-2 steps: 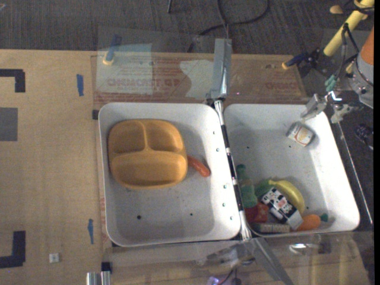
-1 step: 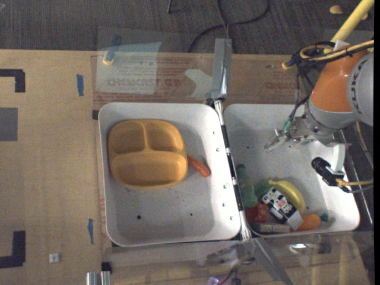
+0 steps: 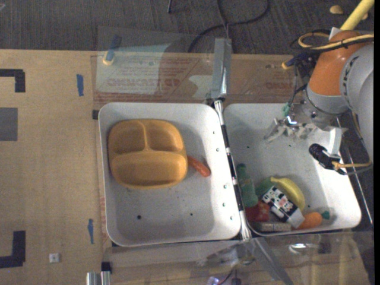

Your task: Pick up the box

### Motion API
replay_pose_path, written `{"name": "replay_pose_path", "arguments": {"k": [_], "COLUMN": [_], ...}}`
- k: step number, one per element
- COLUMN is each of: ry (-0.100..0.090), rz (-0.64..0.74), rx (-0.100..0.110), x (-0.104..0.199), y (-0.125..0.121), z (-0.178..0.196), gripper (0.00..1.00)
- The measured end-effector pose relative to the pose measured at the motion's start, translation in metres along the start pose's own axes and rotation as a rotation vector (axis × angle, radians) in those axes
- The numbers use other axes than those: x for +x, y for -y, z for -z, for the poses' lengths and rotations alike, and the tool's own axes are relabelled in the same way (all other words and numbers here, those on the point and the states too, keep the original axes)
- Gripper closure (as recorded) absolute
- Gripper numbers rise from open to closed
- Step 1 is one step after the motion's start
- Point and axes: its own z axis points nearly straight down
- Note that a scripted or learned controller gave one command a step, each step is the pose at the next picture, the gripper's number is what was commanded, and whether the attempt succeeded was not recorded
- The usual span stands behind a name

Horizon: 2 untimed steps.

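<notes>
Your gripper [image 3: 289, 129], fingers spread and holding nothing, hangs over the right bin [image 3: 350, 203], whose near corner crowds the box [image 3: 279, 203] between banana [image 3: 290, 189] and carrot [image 3: 310, 220]; the left bin [image 3: 166, 224] holds a plate [image 3: 146, 152].

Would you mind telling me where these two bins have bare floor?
Left bin: free below the yellow divided plate. Right bin: free in the middle, below the gripper. Crowded at its lower edge: banana, box, carrot.
</notes>
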Motion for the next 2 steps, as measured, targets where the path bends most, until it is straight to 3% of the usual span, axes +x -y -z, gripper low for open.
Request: {"name": "replay_pose_path", "arguments": {"k": [1, 2], "ry": [0.016, 0.025], "rz": [-0.021, 0.259], "rx": [-0.053, -0.051], "x": [0.009, -0.005], "y": [0.051, 0.014], "z": [-0.001, 0.068], "gripper": [0.00, 0.00]}}
